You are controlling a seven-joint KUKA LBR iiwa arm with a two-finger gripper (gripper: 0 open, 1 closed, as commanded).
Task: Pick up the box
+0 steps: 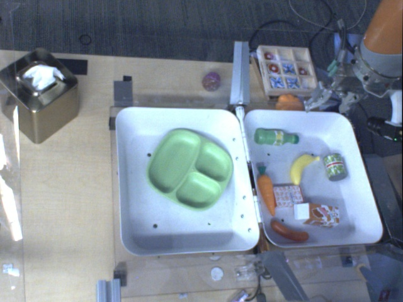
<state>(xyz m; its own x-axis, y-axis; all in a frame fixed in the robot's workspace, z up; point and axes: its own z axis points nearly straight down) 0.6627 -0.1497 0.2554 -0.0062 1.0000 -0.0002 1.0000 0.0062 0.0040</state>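
A small flat box (289, 195) with a red and white print lies in the right bin (359, 168), near its front, between a carrot (267, 194) and an orange-brown carton (324, 215). A small white block (301, 211) touches the box's front corner. My gripper (327, 95) hangs over the far rim of the right bin, well behind the box and to its right, with nothing visibly in it. The arm's orange band (385, 14) is at the top right.
The right bin also holds a green bottle (275, 137), a banana (302, 167), a can (335, 167) and a sausage (289, 232). An orange ball (289, 102) sits behind its rim. A green divided plate (191, 168) lies in the left bin (132, 231).
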